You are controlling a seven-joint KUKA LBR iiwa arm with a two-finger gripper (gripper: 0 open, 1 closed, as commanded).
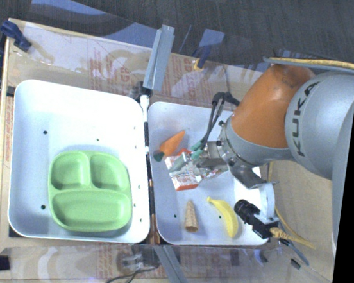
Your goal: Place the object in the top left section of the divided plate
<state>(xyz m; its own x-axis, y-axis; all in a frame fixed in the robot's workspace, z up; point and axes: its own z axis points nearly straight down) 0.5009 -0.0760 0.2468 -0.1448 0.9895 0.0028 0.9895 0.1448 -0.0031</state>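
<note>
The green divided plate (90, 191) lies in the left bin (58, 112), with its top left section (73, 170) bare. In the right bin (186, 119) lie an orange carrot (173, 142), a red and white carton (183, 175), a tan cone (191, 216) and a yellow banana (226, 216). My gripper (204, 162) hangs low over the right bin, at the carton's upper right end and just right of the carrot. The wrist hides how it meets the carton.
The arm's grey body and orange band (268, 114) cover the right bin's right side. A black fitting (252, 219) on the arm sits beside the banana. A raised divider (148, 166) separates the two bins.
</note>
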